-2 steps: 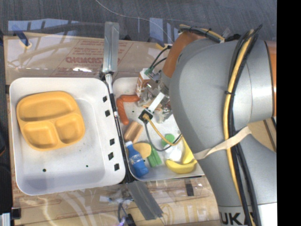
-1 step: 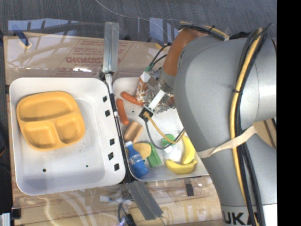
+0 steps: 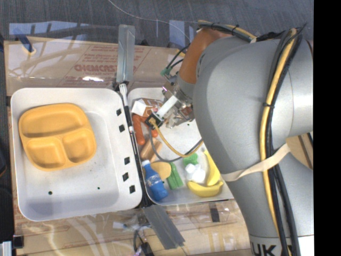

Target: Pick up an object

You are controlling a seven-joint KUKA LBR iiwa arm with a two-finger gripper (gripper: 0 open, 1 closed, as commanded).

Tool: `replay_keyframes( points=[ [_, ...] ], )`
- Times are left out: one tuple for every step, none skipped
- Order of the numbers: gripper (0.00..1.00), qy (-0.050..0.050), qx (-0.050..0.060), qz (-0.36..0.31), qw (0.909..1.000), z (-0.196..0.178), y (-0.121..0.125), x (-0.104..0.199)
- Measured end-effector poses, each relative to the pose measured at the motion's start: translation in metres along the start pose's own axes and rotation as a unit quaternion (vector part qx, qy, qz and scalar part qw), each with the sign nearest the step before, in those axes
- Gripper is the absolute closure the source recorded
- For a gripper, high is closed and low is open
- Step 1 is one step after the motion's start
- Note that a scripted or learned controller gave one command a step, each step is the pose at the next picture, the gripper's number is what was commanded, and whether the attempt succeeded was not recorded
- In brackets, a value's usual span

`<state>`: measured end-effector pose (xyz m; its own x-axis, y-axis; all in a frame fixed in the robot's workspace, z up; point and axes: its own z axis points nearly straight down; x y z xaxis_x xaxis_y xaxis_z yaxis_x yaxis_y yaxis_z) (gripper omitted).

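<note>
The right bin (image 3: 181, 140) holds a heap of small objects along its left and front sides: a blue bottle (image 3: 154, 183), a yellow banana (image 3: 209, 179), a green block (image 3: 176, 177), an orange-brown sausage-like piece (image 3: 139, 131) and a white carton (image 3: 138, 107). My gripper (image 3: 178, 113) hangs low over the back of this bin, near the white carton, largely hidden under the grey arm and its orange band (image 3: 194, 49). Nothing can be made out between its fingers.
The left bin (image 3: 106, 191) carries a yellow divided tray (image 3: 56, 135) at its back left. A metal divider (image 3: 125, 63) runs between the bins. The bulky arm covers the right bin's right half. Cardboard lies behind the bins.
</note>
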<state>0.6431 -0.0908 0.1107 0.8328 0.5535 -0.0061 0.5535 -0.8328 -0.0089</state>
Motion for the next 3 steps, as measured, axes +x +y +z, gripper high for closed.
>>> replay_keyframes(
  points=[
    [1.0,0.005,-0.004,0.018,0.9998,-0.084,-0.053,0.004],
    [1.0,0.004,-0.004,0.187,0.9823,-0.163,-0.109,-0.025],
    [0.0,0.003,-0.004,0.189,0.982,-0.162,-0.108,-0.026]
  ],
)
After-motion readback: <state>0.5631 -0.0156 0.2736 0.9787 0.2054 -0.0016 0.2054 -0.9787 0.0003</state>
